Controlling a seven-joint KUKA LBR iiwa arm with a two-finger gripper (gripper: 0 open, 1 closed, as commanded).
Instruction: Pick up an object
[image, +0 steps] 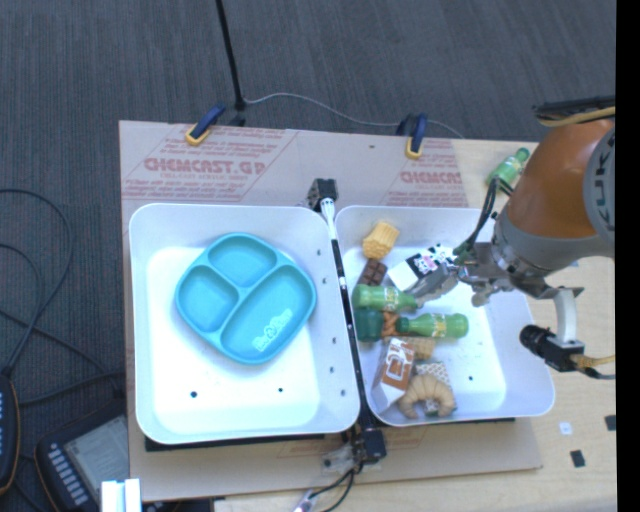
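Bench board (250, 160): brown sheet printed with red lettering, lying under both bins.
Left bin (150, 400): shallow, white, holding one item.
Right bin (510, 385): shallow, white, touching the left bin along their shared rim; holds the loose objects.
Arm (560, 190): grey with orange band, reaching in from the right over the right bin.
Divided plate (245, 297): light blue, three compartments, lying flat in the middle of the left bin.
Gripper (440, 280): low over the upper middle of the right bin, fingers pointing left; jaw state cannot be told, nothing seen held between them.
Green bottles (432, 325): two, lying on their sides mid-bin, just below the gripper.
Croissant (428, 398): near front edge of the right bin.
Orange packet (397, 365): just above the croissant.
Corn cob (380, 240): yellow, upper left of the right bin.
Brown block (374, 272): small, just below the corn.
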